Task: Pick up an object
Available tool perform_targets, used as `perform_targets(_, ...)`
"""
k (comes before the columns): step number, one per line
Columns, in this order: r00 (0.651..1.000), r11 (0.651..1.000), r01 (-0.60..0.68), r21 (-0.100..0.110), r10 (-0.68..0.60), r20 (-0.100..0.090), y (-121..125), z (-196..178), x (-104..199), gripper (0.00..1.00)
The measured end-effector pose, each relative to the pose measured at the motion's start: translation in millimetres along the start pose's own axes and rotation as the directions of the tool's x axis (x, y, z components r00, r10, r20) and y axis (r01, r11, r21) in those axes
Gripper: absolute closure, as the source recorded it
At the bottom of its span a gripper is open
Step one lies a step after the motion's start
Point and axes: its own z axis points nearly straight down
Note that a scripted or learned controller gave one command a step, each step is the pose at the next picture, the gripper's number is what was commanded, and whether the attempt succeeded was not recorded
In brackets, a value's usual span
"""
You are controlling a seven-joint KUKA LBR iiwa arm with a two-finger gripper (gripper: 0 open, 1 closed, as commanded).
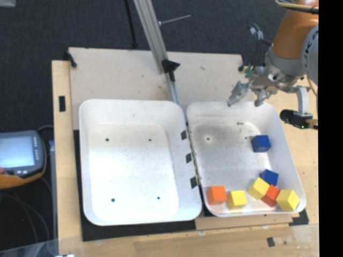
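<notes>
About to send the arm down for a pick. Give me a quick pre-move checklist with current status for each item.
1. Gripper carrying nothing: ok, fingers spread, nothing between them.
2. Gripper raised above the right bin, at its far edge: ok.
3. Easy target: ok, a lone blue block sits apart from the others.
4. Cluster at the near edge, orange block through yellow block: not ok, packed tight.
5. Gripper over the lone block: not ok, offset toward the far edge.

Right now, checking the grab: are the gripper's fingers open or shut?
Open: the gripper has a clear gap between its fingers, with nothing in it.
</notes>
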Motion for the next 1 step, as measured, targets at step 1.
perform_targets(1,1.000,1.000,-0.012,0.001,0.012,-0.001,-130.7,6.9,-13.4,0.00)
